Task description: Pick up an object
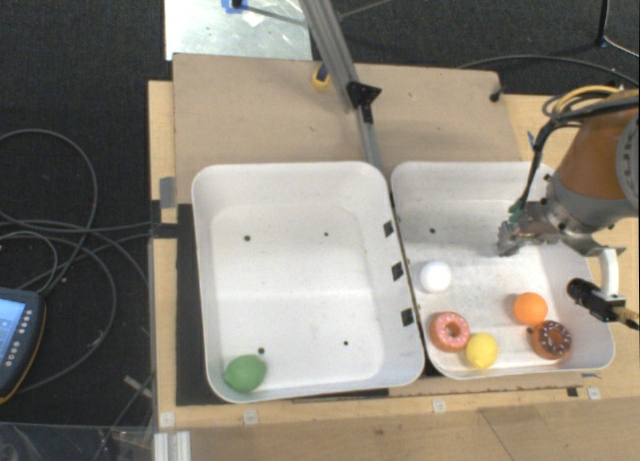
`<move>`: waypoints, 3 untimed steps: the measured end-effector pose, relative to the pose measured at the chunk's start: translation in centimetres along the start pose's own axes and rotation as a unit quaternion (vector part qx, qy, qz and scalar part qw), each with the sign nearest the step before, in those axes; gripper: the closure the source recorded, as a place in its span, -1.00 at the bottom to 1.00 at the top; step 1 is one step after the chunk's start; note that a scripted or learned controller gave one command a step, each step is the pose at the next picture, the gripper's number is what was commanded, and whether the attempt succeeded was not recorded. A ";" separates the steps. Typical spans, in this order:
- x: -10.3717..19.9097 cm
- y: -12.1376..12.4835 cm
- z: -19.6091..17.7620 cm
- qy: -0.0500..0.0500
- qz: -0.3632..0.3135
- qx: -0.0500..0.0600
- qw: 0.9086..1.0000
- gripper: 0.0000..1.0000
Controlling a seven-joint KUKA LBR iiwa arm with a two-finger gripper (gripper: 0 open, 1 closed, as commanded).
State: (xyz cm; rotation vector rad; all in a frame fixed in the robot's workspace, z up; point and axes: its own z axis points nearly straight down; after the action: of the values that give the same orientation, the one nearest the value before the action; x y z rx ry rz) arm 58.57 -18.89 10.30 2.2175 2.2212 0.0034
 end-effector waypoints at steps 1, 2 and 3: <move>-0.9 -0.2 -5.9 -0.001 0.001 -0.002 1.000 1.00; -0.5 -0.3 -10.4 -0.001 -0.002 -0.002 1.000 1.00; -0.1 0.0 -16.8 -0.001 -0.002 -0.003 1.000 1.00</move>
State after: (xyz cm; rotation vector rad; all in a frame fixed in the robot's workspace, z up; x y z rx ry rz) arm 58.53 -18.95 27.14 2.2084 2.2223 0.0072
